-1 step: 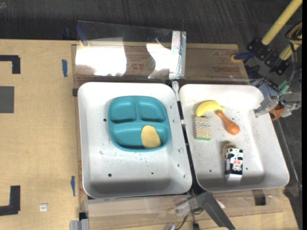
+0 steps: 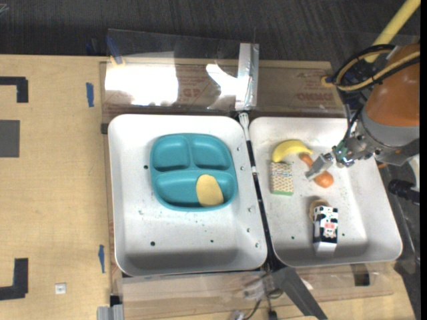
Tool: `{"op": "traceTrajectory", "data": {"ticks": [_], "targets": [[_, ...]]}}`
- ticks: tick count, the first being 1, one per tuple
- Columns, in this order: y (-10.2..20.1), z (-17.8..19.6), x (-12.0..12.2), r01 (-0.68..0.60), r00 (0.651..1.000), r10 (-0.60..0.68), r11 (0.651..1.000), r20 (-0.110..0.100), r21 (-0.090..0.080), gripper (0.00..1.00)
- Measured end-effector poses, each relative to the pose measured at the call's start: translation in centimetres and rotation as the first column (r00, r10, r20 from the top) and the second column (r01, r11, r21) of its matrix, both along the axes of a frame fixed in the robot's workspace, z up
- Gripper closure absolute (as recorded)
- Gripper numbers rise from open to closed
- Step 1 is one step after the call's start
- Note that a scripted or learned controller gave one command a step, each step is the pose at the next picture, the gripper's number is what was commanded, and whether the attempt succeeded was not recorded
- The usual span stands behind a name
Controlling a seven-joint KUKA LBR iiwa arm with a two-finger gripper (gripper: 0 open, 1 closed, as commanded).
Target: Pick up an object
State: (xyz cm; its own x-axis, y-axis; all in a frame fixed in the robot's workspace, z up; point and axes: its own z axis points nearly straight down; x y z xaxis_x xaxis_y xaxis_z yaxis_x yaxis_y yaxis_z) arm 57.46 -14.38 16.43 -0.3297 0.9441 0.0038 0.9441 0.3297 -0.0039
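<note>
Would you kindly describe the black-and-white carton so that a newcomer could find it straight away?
Start at the right-hand shallow white bin, the one the grey arm reaches over. Near its front edge stands a small black-and-white cow-patterned carton, apart from the cluster behind it. Unlike the yellow banana, the pale speckled sponge block and the small orange piece, it alone carries black patches.

**Hidden, cut off and unclear**

The arm runs off the picture's right edge, so its upper part is cut away. The gripper is small and blurred; whether it is parted or closed cannot be told. Just beneath it, a small orange object is too small to identify, and contact between the two is unclear. Toward the picture's bottom from the gripper, the print on the cow-patterned carton is unreadable.
</note>
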Motion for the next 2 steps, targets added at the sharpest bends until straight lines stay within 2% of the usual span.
{"op": "traceTrajectory", "data": {"ticks": [1, 2], "targets": [[-0.8, -7.6, 2.9, 0.030, 0.999, -0.030, 1.000, 0.013, -0.003, 0.00], [-0.8, -6.4, 3.1, 0.031, 0.999, -0.031, 1.000, 0.020, -0.005, 1.00]]}}
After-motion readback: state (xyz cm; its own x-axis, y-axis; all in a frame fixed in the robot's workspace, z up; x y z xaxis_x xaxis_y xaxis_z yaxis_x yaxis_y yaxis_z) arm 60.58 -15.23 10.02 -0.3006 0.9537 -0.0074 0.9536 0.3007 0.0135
